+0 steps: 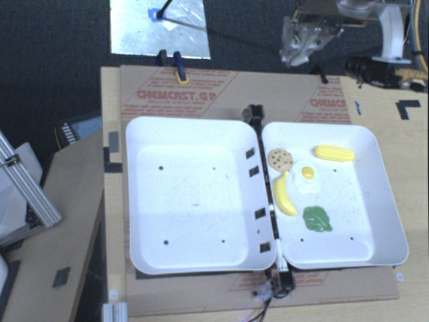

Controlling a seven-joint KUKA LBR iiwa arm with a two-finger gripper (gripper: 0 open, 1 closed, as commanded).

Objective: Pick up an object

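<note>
Red "CHEMCAST" lettering, likely "CHEMCAST GP", on brown backing sheet point(201, 89) behind the bins

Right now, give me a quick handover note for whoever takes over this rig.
Gripper: raised beyond the far edge of the right bin, nothing between its fingers; open or shut cannot be told.
Things, all in the right bin: cookie at the far left, corn cob at the far side, fried egg in the middle, banana along the left wall, green leaf nearest the camera.
Done: nothing picked yet.
Left: descend over one item, grasp it, lift it.
</note>
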